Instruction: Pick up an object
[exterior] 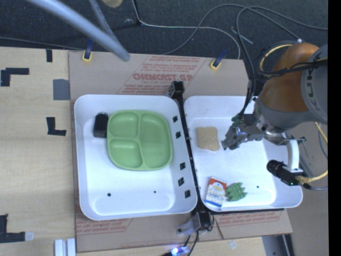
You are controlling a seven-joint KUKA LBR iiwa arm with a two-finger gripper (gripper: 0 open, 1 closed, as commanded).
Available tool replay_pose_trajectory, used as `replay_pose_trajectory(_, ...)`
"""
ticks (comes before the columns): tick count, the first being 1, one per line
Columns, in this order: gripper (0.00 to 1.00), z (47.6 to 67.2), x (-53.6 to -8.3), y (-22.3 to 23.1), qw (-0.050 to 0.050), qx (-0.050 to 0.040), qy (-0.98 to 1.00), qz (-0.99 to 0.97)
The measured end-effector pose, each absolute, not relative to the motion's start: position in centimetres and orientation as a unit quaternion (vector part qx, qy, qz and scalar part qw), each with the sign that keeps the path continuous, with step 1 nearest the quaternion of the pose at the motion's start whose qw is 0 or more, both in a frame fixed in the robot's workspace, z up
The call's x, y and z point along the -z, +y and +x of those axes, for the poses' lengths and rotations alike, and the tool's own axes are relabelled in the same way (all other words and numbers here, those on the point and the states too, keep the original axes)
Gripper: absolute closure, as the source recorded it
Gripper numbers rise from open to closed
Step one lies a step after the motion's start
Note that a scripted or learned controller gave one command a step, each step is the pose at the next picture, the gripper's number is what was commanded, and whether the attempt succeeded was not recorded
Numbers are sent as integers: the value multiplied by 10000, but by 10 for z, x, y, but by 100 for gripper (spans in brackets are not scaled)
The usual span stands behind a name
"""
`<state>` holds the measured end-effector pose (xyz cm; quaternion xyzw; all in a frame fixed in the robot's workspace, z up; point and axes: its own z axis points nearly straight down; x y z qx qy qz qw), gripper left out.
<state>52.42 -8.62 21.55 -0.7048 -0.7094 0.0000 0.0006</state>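
Note:
In the right bin [277,196] lie a tan sponge-like square [208,138], a small red and white packet [215,191] and a green toy [235,191] beside it. My gripper [234,138] hangs over the right bin just right of the tan square, close to its edge. The left bin [88,185] holds a green divided plate [140,140] and a small black block [100,125] at the plate's left side.
A black divider with clips [184,143] runs between the two bins. Cables [224,20] trail across the dark surface behind the bench. A grey bar [69,15] crosses the top left. The arm's orange band [290,79] sits above the right bin's far side.

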Motion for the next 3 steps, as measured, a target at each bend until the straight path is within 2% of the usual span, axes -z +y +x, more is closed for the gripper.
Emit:
replay_pose_trajectory(2, 100, 562, -223, 19, 5, 0, -7094, -7048)
replay_pose_trajectory(3, 100, 562, -224, 73, 10, -2, -7096, -7046)
